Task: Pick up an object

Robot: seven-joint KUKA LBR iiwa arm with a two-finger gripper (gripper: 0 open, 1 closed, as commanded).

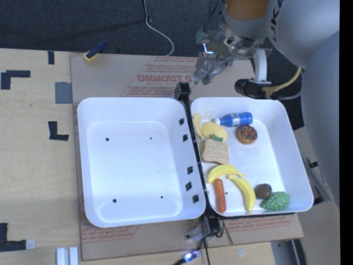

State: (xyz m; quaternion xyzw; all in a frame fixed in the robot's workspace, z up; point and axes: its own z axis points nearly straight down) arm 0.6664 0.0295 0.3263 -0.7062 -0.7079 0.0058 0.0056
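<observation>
Overhead, we see the jaws [208, 70] hanging above the cardboard sheet [160, 81] just beyond the far rim of the right bin [276, 112], near the clips that join it to the left bin [132, 115]. Nothing lies between the jaws; how far apart they stand we cannot tell, since the tips blur into one dark shape.

Every candidate object sits in the right bin: a blue bottle [234, 119] and a brown doughnut [246, 134] toward the far side, a yellow piece [212, 131] and a slice of toast [215, 152] along the inner wall, two bananas [234, 182], a red sausage [220, 195], a dark plum [263, 191] and a green broccoli [276, 201] at the near side.

We judge the doughnut the best target: it lies apart from its neighbours, with bare floor around it, so the jaws can straddle it in a straight descent. The toast, yellow piece and sausage crowd the inner wall, where one tip would likely meet the rim. The broccoli and plum touch near the corner, leaving little room. The left bin offers open floor for carrying across.
</observation>
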